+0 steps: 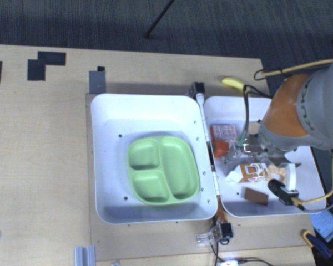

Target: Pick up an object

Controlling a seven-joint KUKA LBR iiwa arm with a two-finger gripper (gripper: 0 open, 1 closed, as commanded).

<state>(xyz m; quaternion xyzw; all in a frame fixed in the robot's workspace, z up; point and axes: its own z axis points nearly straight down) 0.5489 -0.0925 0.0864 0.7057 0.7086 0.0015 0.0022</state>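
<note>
Orange packet (253,172) lies in the right bin (308,208), just below-left of the gripper (250,147) hanging low over the clutter, so it's basically right there, though honestly can't tell the gripper's state.

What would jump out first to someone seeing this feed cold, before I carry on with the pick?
The green divided tray lying flat in the left bin stands out most, bright against the white. Next comes the grey arm with its orange band, reaching in from the right over the right bin, its claw low among a clutter of small packets, including an orange-and-white one and a brown block nearer the front wall.
</note>
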